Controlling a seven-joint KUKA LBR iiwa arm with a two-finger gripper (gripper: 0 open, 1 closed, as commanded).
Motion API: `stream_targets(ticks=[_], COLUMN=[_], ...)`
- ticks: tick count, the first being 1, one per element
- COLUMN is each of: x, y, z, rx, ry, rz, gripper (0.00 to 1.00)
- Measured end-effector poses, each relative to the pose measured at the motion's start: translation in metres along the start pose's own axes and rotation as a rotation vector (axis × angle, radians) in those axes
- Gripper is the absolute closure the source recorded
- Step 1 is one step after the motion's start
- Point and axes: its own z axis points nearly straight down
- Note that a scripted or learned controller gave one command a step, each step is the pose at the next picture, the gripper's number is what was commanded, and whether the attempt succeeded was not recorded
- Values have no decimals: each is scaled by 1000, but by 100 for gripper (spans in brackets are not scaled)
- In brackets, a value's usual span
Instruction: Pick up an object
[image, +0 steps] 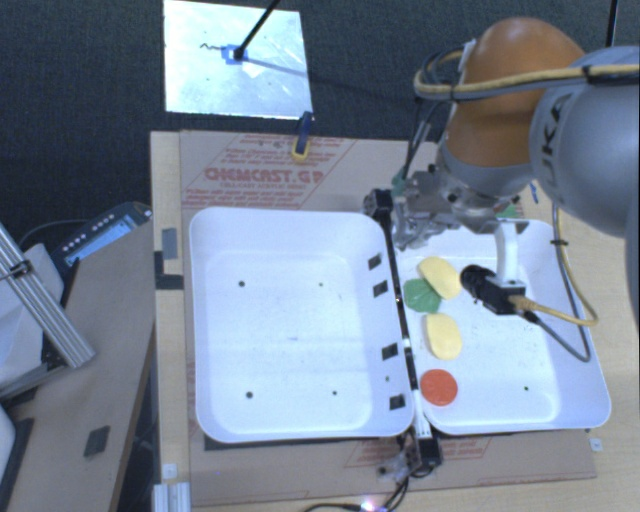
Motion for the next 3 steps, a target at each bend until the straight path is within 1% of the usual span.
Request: stream_targets(ticks=[1,2,3], x=[-79,43,130], y=[42,68,82], z=[-151,-189,-131], rx=[-18,-4,8], ry=[-6,4,2], rz=[11,-9,-6], gripper=[100,100,100])
